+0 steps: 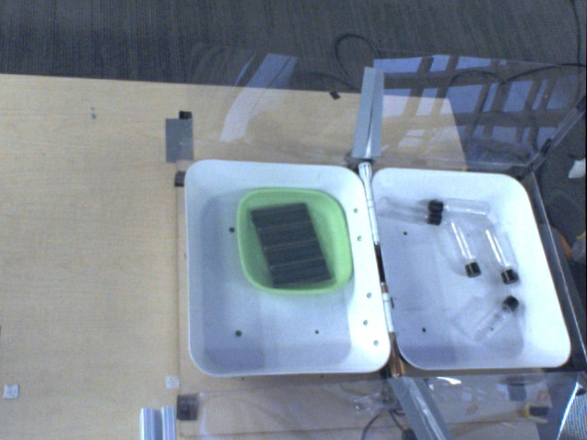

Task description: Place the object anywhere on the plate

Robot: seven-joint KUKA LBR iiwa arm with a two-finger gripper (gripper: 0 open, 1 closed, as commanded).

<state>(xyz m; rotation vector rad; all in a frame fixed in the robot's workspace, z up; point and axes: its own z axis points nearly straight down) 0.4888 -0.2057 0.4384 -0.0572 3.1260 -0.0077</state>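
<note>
A green square plate [341, 236] sits in the left white bin [211, 337], towards its back. A dark grey ribbed block [291, 244] lies flat on the plate, slightly turned. In the right white bin [541, 337] lie several clear plastic vials with black caps: one [435, 212] near the back left, one [464, 252] in the middle, one [501, 257] to its right, and one [495, 313] nearer the front.
The bins stand side by side on a light wooden bench [83, 246]. A grey metal bar [369, 117] runs back from where the bins meet. Clear panels and cables stand behind the right bin. Small dark fixtures [180, 137] sit left of the bins.
</note>
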